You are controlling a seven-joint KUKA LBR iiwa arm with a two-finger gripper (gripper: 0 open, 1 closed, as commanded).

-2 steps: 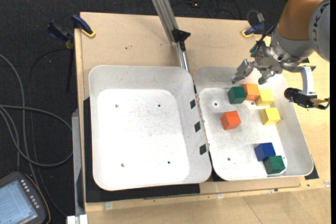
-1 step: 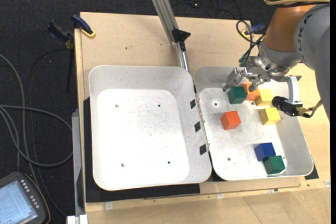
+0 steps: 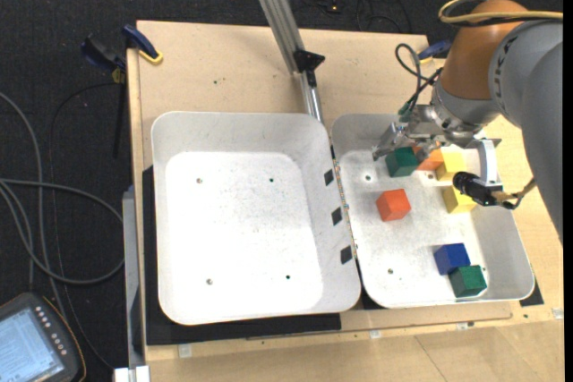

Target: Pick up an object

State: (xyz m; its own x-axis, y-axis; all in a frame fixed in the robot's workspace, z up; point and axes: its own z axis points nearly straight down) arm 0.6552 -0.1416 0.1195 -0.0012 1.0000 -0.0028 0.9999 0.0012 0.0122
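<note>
My gripper [image 3: 405, 141] hangs low over the back part of the right bin [image 3: 421, 291], reaching in from the right. A dark green block [image 3: 402, 163] lies directly below its tip, and the gripper overlaps the block's top edge. I cannot see whether they touch. A red-orange cube [image 3: 393, 205] rests on the bin floor just in front of the green block. A small orange piece [image 3: 432, 164] and a yellow block [image 3: 457, 162] sit to the right of the gripper, partly hidden by the wrist.
A second yellow block [image 3: 459, 200] lies by the right wall. A blue cube [image 3: 451, 257] and another green block [image 3: 468, 280] sit in the front right corner. The left bin [image 3: 170, 157] adjoins the right bin. A metal pole [image 3: 273, 4] slants across the back.
</note>
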